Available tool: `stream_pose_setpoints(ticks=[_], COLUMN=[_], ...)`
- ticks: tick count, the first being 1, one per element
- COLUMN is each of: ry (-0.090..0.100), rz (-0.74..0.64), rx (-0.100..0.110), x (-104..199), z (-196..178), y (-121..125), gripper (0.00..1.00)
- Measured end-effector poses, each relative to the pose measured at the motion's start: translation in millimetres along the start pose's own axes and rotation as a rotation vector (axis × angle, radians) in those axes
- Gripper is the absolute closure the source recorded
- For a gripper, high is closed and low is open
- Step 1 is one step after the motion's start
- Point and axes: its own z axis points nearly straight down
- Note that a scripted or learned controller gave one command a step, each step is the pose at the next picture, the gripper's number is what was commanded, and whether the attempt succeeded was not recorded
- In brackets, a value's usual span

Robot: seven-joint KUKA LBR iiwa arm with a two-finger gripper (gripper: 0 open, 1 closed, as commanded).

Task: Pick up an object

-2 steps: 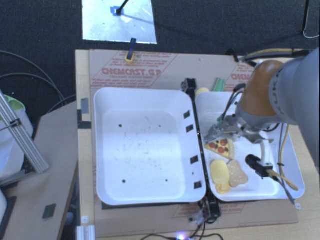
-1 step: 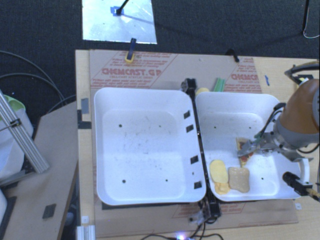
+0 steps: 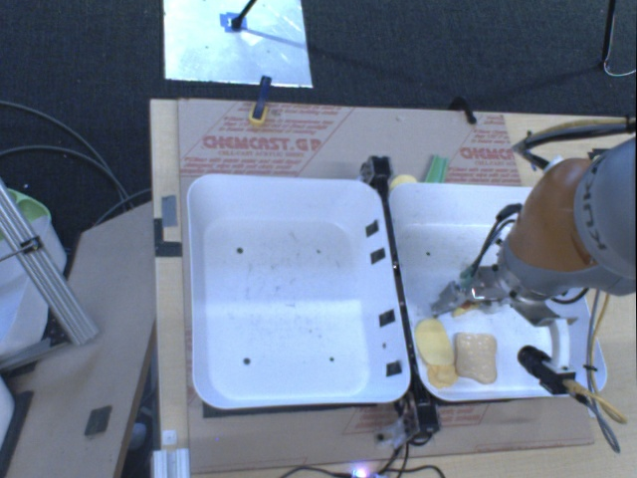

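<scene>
Nothing is lifted yet. My jaws hang low in the right bin (image 3: 468, 202); whether they're spread or pressed together, I can't tell. A yellow piece (image 3: 435, 352) and a tan block (image 3: 476, 357) lie just beside them.

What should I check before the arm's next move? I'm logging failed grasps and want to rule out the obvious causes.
1. Gripper over the bin that holds objects: ok. The gripper is over the right bin.
2. Targets present: ok. A pale yellow object and a beige block lie by the bin's near wall.
3. Gripper already holding something: cannot tell.
4. Gripper centred on a target: not ok. It appears just beyond the yellow object, not over it.
5. Targets separated for a single grasp: not ok. They lie side by side, touching or nearly so.
</scene>
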Motion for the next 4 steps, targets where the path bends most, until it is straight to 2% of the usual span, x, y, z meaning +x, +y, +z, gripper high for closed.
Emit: stream_pose_setpoints(ticks=[1, 2, 3, 4], ry=[-0.002, -0.002, 0.001, -0.001], rz=[-0.001, 0.003, -0.005, 0.001], rx=[-0.005, -0.004, -0.003, -0.005], x=[32, 29, 129, 124], z=[-1, -11, -104, -111], y=[39, 37, -24, -20], gripper=[0.0, 1.0, 1.0, 1.0])
